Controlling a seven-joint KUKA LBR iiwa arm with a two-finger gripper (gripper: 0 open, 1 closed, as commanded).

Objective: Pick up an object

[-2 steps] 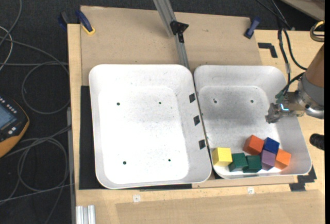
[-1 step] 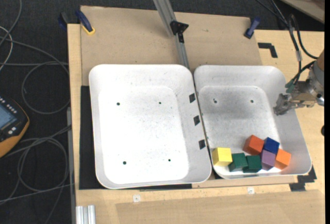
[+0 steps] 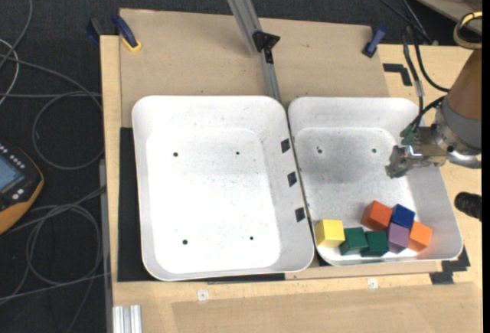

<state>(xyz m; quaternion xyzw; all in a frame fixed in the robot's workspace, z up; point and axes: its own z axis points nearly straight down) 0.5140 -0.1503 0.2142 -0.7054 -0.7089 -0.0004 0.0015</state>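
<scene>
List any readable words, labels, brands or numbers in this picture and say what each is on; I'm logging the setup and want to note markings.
No text can be read.
Handheld device at the left edge: its screen is lit, but whatever it shows is too small and blurred to read.
Coloured blocks, both white bins and the hand: no visible lettering.

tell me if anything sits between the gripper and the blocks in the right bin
Nothing visible does. The gripper hovers over bare floor of the right bin, with the blocks clustered at the near edge below it.
</scene>
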